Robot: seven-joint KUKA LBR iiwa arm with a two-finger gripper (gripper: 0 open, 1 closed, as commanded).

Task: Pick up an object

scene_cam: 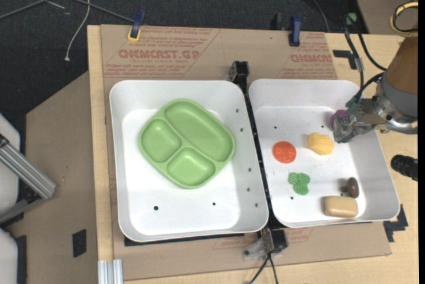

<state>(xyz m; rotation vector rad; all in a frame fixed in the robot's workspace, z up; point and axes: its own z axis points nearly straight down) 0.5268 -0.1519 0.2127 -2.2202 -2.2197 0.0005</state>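
Yellow ridged plastic toy (321,143) lies in the right white bin (372,163), just beside the gripper (342,126), likely your nearest target. You cannot tell the gripper's state from this slant. Orange round toy (285,152), green leafy piece (299,182) and tan block (341,207) sit loose, giving you room to approach each.

Arm comes in from the right, wrist angled down-left, gripper (343,125) hanging low with its dark fingertips pointing left.
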